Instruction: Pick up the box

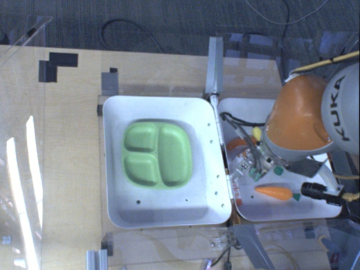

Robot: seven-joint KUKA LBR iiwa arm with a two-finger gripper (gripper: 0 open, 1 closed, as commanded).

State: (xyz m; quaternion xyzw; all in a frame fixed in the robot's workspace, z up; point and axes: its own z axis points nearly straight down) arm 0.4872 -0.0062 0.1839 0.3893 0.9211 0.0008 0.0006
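Though partly covered by the wrist, seems to be the box (242, 164): a small pale printed thing, lying flat on the floor of the right bin (281, 214), just beside the tool (260, 171) on its view-left side. Perhaps touching the tool; cannot tell for sure. Not seen clamped in the tool.

Cannot tell whether the tool is released or clenched, tucked beneath the grey arm (340, 108) and the orange band (298, 114). Hangs low over the middle of the right bin.

Just below the tool in the view, close but apart, an orange carrot (273, 193), lying crosswise with the green end turned toward the view's right. Above the tool, at the edge of the orange band, a small yellow thing (257, 133). Up and to the view-left of the tool, an orange thing (236, 144), too small to name. Down and to the view-left, against the bin's wall, a thin red strip (237, 194).

Well away to the view-left of the tool, past the two adjoining walls, the left bin (115, 173), with a green three-part plate (157, 153) lying in the middle. Under both bins, the pale wooden tabletop (56, 151).
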